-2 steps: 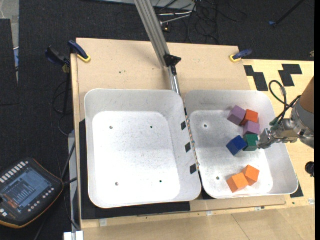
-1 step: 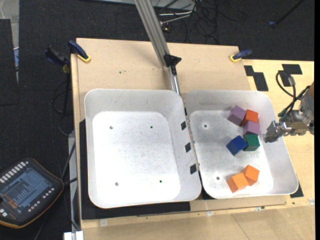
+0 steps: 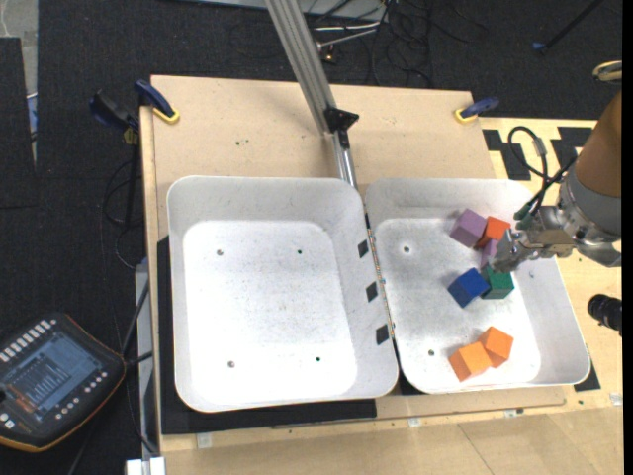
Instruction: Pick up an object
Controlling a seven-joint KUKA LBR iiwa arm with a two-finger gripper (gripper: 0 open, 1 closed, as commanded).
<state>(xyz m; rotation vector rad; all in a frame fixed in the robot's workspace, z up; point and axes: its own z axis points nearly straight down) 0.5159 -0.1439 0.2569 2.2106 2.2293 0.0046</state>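
The right bin (image 3: 415,369) holds several small blocks. A purple block (image 3: 469,228) lies near its far side with a small orange block (image 3: 496,231) touching it. A blue block (image 3: 468,287) and a green block (image 3: 499,285) sit side by side in the middle. Two orange blocks (image 3: 468,360) (image 3: 498,344) rest near the front. My gripper (image 3: 507,258) comes in from the right and hangs just above the green block, between it and the small orange block. Nothing shows between its fingers.
The left bin (image 3: 198,206) stands beside the right one, their rims meeting at the centre. A slanted metal pole (image 3: 302,52) rises from the far side of the bench. A teach pendant (image 3: 49,379) lies off the bench at lower left.
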